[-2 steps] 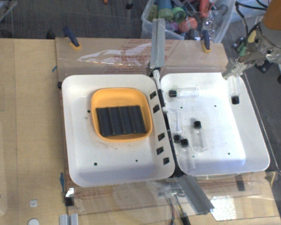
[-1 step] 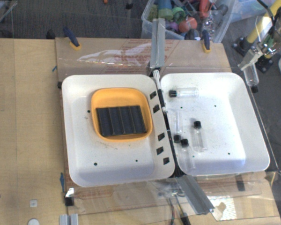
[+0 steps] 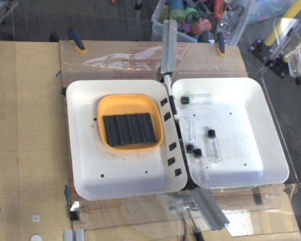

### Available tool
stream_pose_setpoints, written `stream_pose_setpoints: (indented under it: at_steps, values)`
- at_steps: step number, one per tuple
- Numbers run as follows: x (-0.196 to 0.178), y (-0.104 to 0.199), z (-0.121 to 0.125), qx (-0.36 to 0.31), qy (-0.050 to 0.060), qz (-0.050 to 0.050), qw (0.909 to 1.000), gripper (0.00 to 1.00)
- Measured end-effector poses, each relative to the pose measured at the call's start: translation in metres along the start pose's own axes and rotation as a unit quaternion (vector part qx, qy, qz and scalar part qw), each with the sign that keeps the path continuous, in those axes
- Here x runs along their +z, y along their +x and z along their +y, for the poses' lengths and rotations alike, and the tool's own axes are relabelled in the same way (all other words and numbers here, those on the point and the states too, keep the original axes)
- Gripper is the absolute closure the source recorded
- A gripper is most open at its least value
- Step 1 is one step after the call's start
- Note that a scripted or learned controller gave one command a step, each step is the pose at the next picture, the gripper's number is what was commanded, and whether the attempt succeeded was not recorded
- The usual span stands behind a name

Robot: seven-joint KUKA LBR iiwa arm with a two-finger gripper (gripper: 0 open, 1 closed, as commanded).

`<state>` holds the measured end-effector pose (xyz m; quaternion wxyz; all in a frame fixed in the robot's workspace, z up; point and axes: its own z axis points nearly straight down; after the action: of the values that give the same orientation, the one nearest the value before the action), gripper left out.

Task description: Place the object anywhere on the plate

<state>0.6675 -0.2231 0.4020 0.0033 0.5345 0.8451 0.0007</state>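
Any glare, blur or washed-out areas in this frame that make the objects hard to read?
Camera view: lighting is even and soft; the white right bin is bright enough that the clear vials nearly vanish, only their black caps reading clearly; the yellow plate and its dark ridged block are crisp; the clutter at top looks slightly soft.

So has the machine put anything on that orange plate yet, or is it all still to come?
A ridged black block already lies on the orange plate in the left bin, so that step looks done. Nothing is in hand. Several clear vials with black caps still lie in the right bin, if those are meant to follow.
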Motion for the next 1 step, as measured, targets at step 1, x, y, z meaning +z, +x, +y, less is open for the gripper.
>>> stream_pose_setpoints:
  at_steps: [1]
  values:
    - [-0.0347, 0.0012, 0.0017, -0.167, -0.001, -0.001, 0.986, 1.0]
